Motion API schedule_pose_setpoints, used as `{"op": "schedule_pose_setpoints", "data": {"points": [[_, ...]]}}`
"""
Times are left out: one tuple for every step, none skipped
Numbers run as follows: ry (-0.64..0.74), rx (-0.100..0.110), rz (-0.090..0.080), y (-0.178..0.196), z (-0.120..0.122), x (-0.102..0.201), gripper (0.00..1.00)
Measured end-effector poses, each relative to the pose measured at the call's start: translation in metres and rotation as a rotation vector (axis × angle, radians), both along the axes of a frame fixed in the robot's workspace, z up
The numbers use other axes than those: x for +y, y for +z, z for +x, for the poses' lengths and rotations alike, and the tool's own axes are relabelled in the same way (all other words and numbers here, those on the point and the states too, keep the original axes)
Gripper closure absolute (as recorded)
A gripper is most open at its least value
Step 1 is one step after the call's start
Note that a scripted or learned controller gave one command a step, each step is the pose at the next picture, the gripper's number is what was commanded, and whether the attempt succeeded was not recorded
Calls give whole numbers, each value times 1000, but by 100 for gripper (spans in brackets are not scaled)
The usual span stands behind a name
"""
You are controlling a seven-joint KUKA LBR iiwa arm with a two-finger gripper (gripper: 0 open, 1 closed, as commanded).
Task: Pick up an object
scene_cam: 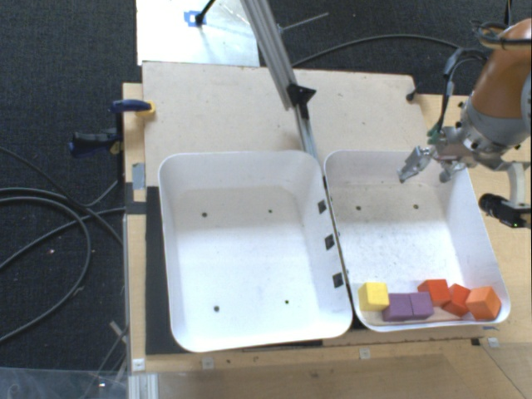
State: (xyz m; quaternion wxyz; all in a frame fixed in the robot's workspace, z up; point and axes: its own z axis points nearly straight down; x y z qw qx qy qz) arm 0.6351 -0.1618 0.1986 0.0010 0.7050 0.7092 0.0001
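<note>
Item: right bin (pixel 465 214), white, shallow, on the table (pixel 224 115). Contents: five blocks in a row along the near wall.
- Yellow block (pixel 374 295), leftmost, just beside the purple one.
- Purple block (pixel 407 306), long, touching or nearly touching the red block.
- Red block (pixel 434 290) and a second red block (pixel 455 301), pressed close together.
- Orange block (pixel 484 302), rightmost, close against the bin's right wall.

Item: left bin (pixel 241 248), white, beside the right bin, sharing a raised middle edge.

Item: claw (pixel 426 163), hung over the far end of the right bin, well apart from every block. Nothing between the fingers; whether apart or together, cannot tell at this size.

Risks, judged from this layout:
- Crowding. Blocks set tight in a row; fingers coming down on one likely to strike a neighbour and push it aside rather than straddle the target.
- Wall interference. Row sits hard against the sloped near wall; a finger could land on the rim or slide down the slope, spoiling the closure.
- Orange block cornered between two walls: least room for a finger.
- Yellow block the most open on its left side, likely the safest choice.
- Long travel across the bin needed first; small aiming error enough for an empty closure.
</note>
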Motion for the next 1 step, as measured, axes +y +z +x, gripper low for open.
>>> {"op": "schedule_pose_setpoints", "data": {"points": [[-8, 8, 2, -90, -41, -22, 0]]}}
